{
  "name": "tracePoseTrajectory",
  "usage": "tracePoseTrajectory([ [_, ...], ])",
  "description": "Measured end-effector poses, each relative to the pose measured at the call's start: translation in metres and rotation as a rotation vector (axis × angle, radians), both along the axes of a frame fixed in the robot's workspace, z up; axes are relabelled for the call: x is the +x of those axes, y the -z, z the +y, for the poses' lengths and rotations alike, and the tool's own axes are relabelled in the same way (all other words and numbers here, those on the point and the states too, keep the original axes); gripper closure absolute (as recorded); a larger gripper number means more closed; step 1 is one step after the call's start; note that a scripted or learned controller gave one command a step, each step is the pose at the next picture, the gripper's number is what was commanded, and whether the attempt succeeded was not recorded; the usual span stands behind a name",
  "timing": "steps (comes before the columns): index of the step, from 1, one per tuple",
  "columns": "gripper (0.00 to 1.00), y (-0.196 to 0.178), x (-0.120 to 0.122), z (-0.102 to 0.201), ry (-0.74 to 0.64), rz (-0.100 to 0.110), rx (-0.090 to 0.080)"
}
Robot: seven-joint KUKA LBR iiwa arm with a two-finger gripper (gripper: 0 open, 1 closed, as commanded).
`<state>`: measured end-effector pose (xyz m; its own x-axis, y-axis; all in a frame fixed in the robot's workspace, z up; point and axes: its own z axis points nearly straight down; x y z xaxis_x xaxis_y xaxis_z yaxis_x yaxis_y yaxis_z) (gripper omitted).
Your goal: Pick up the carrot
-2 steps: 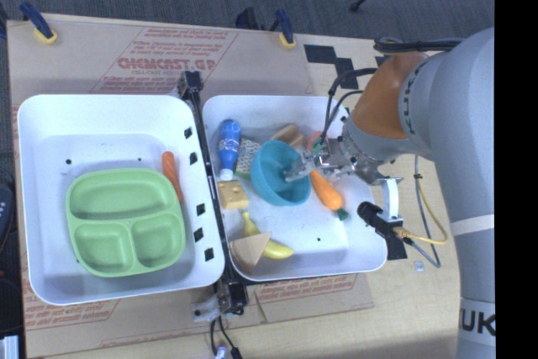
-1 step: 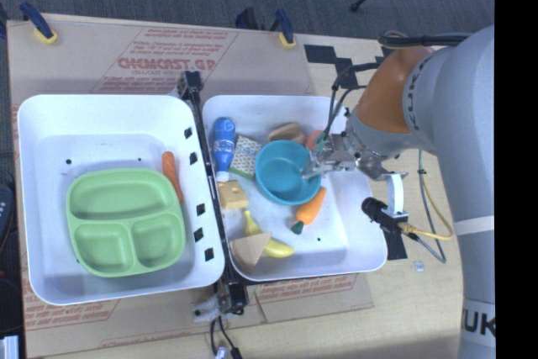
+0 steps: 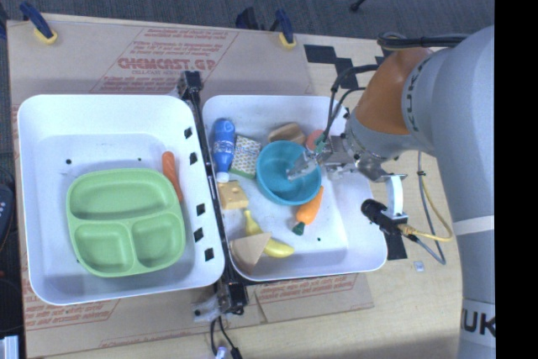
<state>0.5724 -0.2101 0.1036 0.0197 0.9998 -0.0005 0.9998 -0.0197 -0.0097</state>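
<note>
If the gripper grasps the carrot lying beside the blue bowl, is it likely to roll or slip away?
The carrot looks tapered and smooth, so it may slip toward its thin end. It probably rolls easily if nudged sideways. The blue bowl touches it, which may crowd the fingers.

A flat bench covered in brown printed cardboard (image 3: 252, 55) carries two shallow white plastic bins set side by side, their inner rims touching along a black clamped seam. The left bin (image 3: 34, 181) sits near the bench's left edge; the right bin (image 3: 353, 252) lies toward the arm's side. Blue-and-yellow spring clamps (image 3: 38, 23) grip the cardboard's far edge.
</note>
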Motion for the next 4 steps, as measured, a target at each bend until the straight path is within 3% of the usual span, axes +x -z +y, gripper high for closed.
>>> tracePoseTrajectory([
  [1,0.0,0.011,-0.08,0.025,-0.246,-0.004,0.005],
  [2,1.0,-0.001,-0.077,0.023,-0.254,-0.007,0.001],
  [3,1.0,-0.037,-0.083,0.024,0.276,-0.002,0.001],
  [4,1.0,-0.092,-0.096,0.038,0.612,0.002,-0.002],
])
